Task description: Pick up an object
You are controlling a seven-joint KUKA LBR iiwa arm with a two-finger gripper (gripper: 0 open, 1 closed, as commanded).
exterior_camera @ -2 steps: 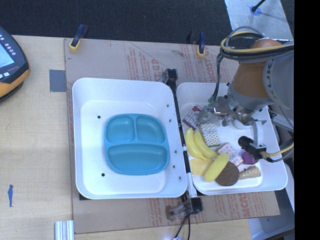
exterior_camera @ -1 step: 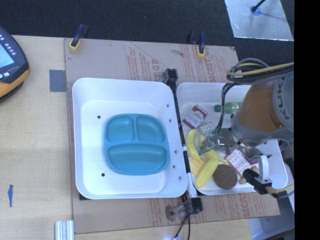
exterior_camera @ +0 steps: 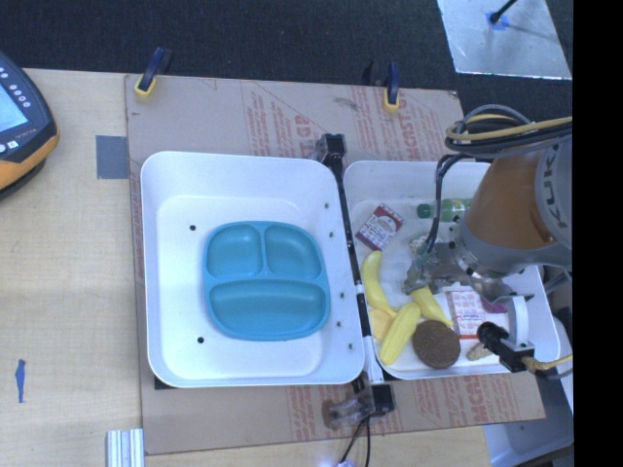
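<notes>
The arm comes in from the right and my gripper (exterior_camera: 425, 272) hangs low over the middle of the right bin (exterior_camera: 389, 175). Just under and beside it lie yellow pieces: a banana (exterior_camera: 373, 282) at the bin's left side and a corn cob (exterior_camera: 398, 332) pointing to the front. A brown round disc (exterior_camera: 435, 344) sits at the front of the bin. A small red-and-white packet (exterior_camera: 379, 227) lies toward the back left, and a green bottle (exterior_camera: 448, 208) sits behind the gripper. Nothing is seen between the fingers.
The left bin (exterior_camera: 165, 261) holds a blue divided plate (exterior_camera: 266, 281). A pink-and-white card (exterior_camera: 465, 311) lies under the wrist in the right bin. A yellow-and-black device (exterior_camera: 19, 115) sits at the bench's far left. Clamps (exterior_camera: 148, 74) hold the board's back edge.
</notes>
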